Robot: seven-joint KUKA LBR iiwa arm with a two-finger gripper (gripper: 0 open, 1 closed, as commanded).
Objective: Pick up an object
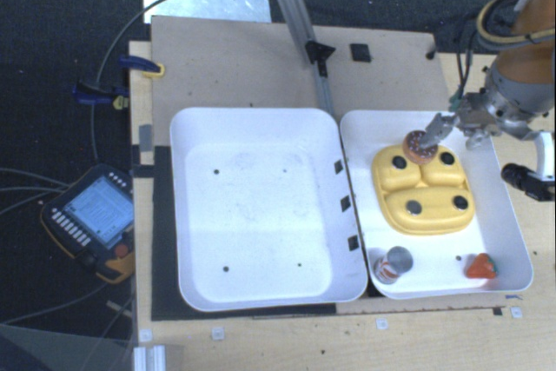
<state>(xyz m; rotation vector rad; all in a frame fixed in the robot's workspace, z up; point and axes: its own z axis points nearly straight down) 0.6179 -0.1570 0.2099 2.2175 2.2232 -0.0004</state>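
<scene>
The small brown ring-shaped toy (421, 148), something like a doughnut, sits in the right bin (512, 230) on the upper edge of a big yellow molded piece (423, 189), touching it. It looks light and rigid, probably smooth plastic, so it may skid if pinched off centre; a hold across its outer rim, from opposite sides, seems the safest. Being round, it has no real long axis, and its hole appears to face up toward the camera.

The yellow piece is far broader, with four dark spots on top; its long axis runs roughly toward the bin's front edge, and it looks too wide for an easy hold. Near the front wall lie a small silver-topped can (393, 263) and a red-orange toy (480, 267), well apart from each other.

The end effector (437, 129) hangs just beside the brown ring, at its upper right. Whether it is wide or narrow cannot be told at this size. The left bin (187, 187) lies alongside on the desk (234, 65).
</scene>
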